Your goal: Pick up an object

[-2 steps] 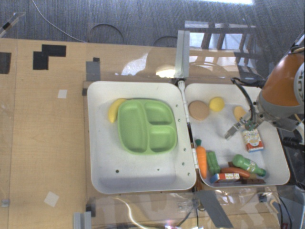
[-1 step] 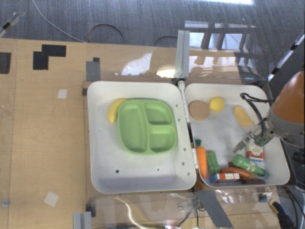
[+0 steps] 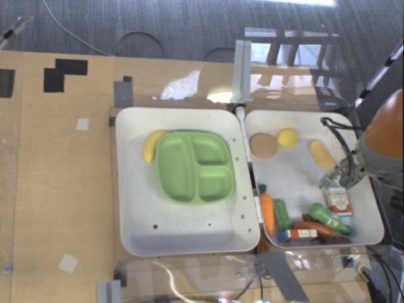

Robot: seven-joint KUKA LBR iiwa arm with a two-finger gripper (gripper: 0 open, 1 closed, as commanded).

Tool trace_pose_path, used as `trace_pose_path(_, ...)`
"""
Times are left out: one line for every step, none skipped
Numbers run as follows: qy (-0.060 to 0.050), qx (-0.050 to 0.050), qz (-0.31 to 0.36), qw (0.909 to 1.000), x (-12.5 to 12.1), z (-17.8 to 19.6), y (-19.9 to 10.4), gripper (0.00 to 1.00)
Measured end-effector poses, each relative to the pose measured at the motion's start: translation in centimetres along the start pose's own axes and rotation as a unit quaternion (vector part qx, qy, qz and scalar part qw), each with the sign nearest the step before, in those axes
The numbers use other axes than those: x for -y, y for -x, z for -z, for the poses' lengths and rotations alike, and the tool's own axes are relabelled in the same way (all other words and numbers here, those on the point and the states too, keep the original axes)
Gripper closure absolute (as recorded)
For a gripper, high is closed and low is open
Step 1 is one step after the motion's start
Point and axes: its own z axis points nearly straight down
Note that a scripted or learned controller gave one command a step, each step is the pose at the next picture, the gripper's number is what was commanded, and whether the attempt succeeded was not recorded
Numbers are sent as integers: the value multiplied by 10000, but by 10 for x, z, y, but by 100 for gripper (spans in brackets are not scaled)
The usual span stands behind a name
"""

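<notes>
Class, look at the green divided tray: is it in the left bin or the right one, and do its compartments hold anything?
Left bin. The green tray lies flat there, its compartments bare; a banana pokes out beside its edge.

Arm (image 3: 384, 141) was cut off by right edge, only orange band and wrist showing. Gripper (image 3: 338, 180) fingertips blurred, jaw state unreadable. Small carton (image 3: 338, 201) right under it, label too small to read. Banana (image 3: 150, 146), far left of gripper, mostly hidden behind green divided plate (image 3: 193, 166).
</notes>
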Motion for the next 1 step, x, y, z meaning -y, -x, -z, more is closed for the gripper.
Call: trace_pose_path(-59,-78,-1030,9946,-2,82,-48,100)
